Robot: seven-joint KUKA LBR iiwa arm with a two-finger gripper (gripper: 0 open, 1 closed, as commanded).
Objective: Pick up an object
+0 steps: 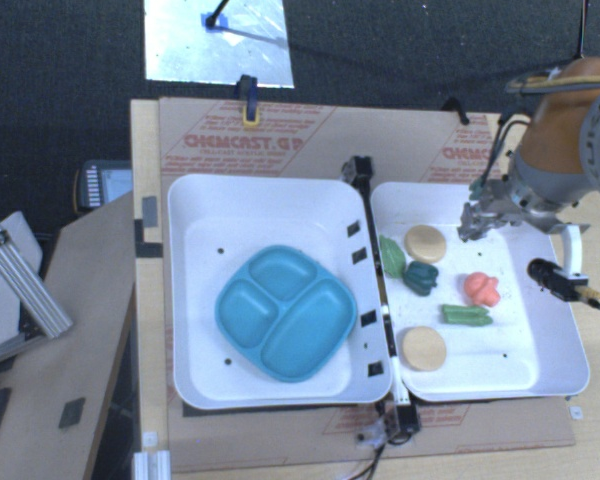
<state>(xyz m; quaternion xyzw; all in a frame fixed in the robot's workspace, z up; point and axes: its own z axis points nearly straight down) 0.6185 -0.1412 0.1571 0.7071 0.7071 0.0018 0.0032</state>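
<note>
While the gripper (472, 230) is hovering over the right bin (550, 368) beside a tan disc (425, 243), its finger state is staying unreadable.

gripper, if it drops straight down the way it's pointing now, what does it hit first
Most likely bare floor of the right bin, near its upper part. The gripper hangs just right of the upper tan round piece, so it might clip that piece's edge; depth is hard to judge from this slanted view.

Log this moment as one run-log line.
arm: above right bin | gripper: near upper tan disc, nothing seen held | left bin: blue divided plate | pick: not yet done
</note>
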